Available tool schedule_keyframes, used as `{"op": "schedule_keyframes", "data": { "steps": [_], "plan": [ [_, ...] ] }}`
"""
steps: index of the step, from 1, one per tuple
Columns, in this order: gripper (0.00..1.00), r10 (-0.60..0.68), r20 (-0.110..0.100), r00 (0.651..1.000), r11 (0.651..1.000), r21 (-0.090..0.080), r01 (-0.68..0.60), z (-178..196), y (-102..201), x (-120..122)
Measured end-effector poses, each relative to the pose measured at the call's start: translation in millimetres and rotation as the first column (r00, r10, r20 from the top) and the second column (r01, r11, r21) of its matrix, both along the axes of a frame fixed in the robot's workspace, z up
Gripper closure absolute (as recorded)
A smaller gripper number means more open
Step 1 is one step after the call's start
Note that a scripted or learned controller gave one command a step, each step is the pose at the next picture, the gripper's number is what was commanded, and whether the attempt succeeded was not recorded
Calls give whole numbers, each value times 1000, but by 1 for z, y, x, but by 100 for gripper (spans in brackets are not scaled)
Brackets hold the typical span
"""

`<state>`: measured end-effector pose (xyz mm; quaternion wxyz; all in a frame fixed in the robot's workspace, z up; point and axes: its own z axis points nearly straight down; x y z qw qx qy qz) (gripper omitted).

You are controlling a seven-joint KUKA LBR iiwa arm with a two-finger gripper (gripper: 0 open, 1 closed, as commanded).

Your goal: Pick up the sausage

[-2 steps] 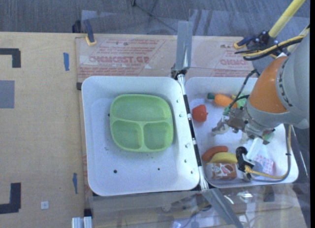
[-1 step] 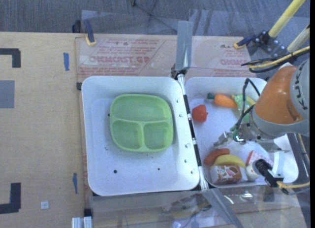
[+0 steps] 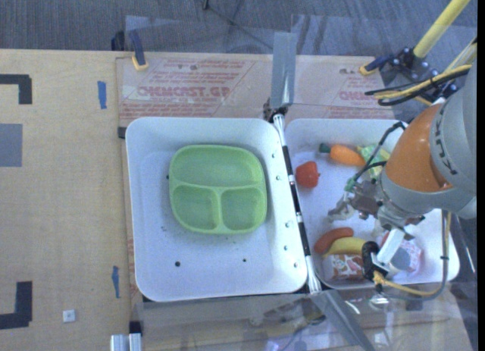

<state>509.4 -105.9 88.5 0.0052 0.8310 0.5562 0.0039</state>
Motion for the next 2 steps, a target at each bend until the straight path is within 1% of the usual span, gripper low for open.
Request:
{"op": "schedule_keyframes", "data": {
  "steps": [1,2],
  "plan": [
    [0,-202,-1,979,979,6,202,0,-5,-15],
    [100,-202,-2,979,979,2,202,10,-6,-16]
  ]
}}
